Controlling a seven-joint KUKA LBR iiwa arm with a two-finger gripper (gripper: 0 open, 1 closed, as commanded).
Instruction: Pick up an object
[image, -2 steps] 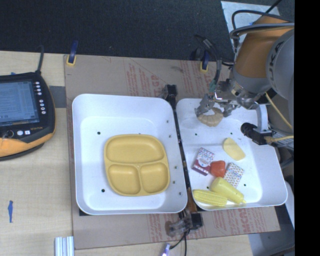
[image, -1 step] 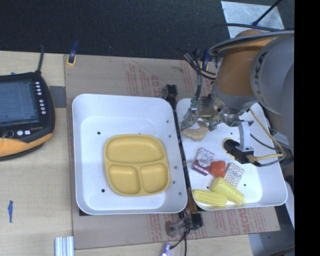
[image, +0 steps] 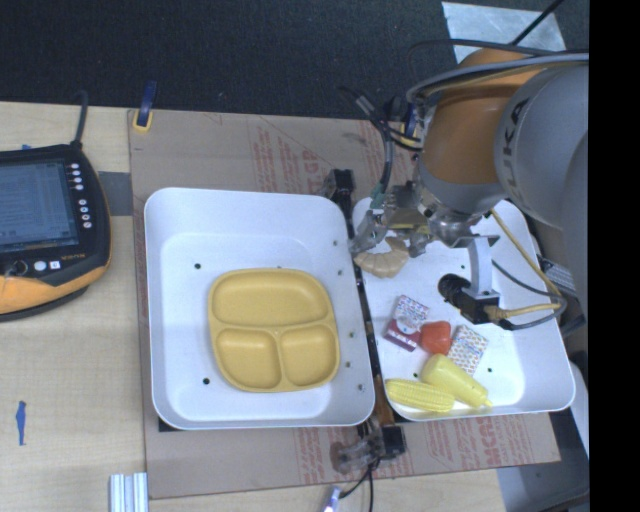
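The claw (image: 385, 232) hangs low over a pale tan lump (image: 383, 262) at the back-left corner of the right bin (image: 545, 392) — whether it's open I cannot tell. That close to the wall, it might snag the rim — or miss.

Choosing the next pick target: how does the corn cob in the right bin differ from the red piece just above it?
The corn cob is yellow and long; the red piece is red-orange and compact. The corn cob is clearly the larger and lies lengthwise along the right bin's near rim, while the red piece sits nearer the bin's middle, between two small packets. Both lie loose in the right bin, apart from the gripper at the bin's far left corner.
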